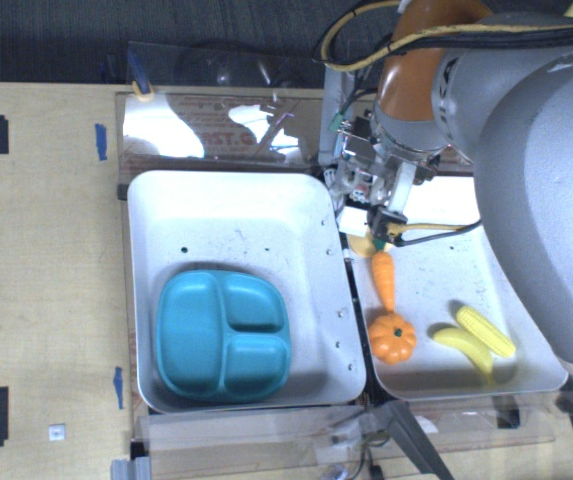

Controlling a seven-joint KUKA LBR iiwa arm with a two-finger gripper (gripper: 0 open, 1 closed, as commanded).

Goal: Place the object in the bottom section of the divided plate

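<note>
A blue divided plate [222,340] lies in the near half of the left bin [228,184]. It has one long section on its left and two smaller ones on its right. In the right bin [444,250] an orange carrot [383,279] lies lengthwise near the left wall. My gripper [370,211] hangs at the far left corner of the right bin, just above the carrot's far end. The wrist hides its tip, and nothing shows in its grasp.
A small orange pumpkin [392,338] sits just in front of the carrot. Two yellow pieces, like a corn cob [488,331] and a banana [462,347], lie at the near right. The wall between the bins runs beside the carrot. The big grey arm covers the right side.
</note>
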